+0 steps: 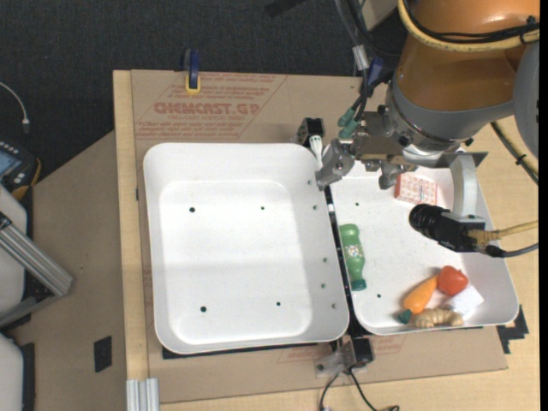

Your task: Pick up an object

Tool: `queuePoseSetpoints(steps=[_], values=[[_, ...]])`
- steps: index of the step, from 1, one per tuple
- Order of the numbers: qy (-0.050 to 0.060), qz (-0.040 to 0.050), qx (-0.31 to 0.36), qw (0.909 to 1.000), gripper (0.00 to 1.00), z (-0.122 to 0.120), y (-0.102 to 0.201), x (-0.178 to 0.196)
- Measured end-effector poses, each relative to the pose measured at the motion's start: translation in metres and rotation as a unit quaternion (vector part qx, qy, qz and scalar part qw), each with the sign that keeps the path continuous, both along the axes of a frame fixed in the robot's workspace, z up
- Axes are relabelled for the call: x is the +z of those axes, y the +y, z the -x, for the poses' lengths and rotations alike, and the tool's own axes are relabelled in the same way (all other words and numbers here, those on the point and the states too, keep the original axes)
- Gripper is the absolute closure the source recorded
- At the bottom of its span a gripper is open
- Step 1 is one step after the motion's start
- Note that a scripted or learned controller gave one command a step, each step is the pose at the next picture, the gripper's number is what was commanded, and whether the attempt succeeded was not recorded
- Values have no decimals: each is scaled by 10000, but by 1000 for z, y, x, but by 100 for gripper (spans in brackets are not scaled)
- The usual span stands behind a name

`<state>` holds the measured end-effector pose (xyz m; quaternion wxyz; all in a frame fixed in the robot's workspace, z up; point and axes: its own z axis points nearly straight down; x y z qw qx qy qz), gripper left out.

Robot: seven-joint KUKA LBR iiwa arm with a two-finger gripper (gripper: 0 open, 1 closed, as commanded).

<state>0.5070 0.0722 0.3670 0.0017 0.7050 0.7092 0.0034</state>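
Observation:
My gripper (pixel 387 163) hangs below the big orange wrist band, over the far end of the right bin (pixel 385 229). The arm's bulk hides what lies directly under it. A pink patterned box (pixel 418 187) peeks out just right of the gripper. A green bottle (pixel 351 255) lies lengthwise along the bin's left wall, nearer the camera than the gripper. In the near right corner sit an orange carrot (pixel 419 295), a red tomato (pixel 452 279) and a beige knobbly piece (pixel 433 318), close together.
The left bin (pixel 171 229) stands beside the right one, with their rims meeting near the green bottle. A black cylinder (pixel 438 223) with a cable juts from the arm over the right bin. A white card (pixel 470 299) lies under the tomato. Cardboard surrounds both bins.

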Motion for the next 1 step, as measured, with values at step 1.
queuePoseSetpoints(steps=[1], values=[[-44, -29, 33, 10000, 0, 28, 83, 124]])
